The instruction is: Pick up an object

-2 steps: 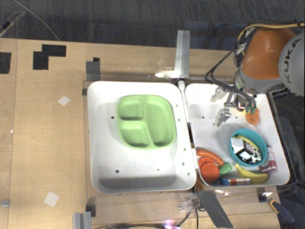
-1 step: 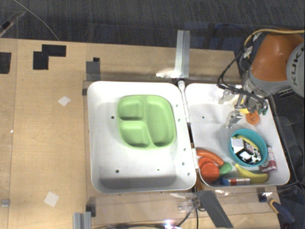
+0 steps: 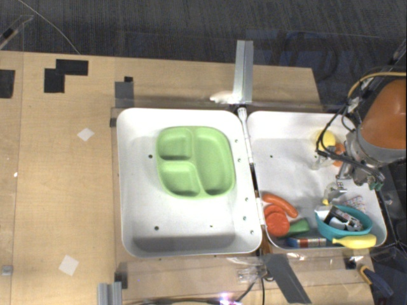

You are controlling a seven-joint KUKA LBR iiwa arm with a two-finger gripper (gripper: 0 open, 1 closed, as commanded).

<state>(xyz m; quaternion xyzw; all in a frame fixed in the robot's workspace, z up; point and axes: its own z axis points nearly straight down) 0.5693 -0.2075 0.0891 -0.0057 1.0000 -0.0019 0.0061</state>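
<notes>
Objects (image 3: pixel 316 226) lie beneath end effector (image 3: pixel 337 186), none gripped.

Robotics lab, wooden bench (image 3: pixel 57 189) with tape markers, two white bins (image 3: pixel 137 234), cabled robot arm (image 3: pixel 381 122)

no readable text, no labels, no brand marks, no numbers or signs legible on any object, bin or the bench

The right bin (image 3: pixel 280 132) lies open across its far and left floor, while toys (image 3: pixel 286 218) crowd its near edge. In the left bin (image 3: pixel 137 234), a green divided tray (image 3: pixel 194 161) fills the middle, leaving bare floor around it.
</notes>
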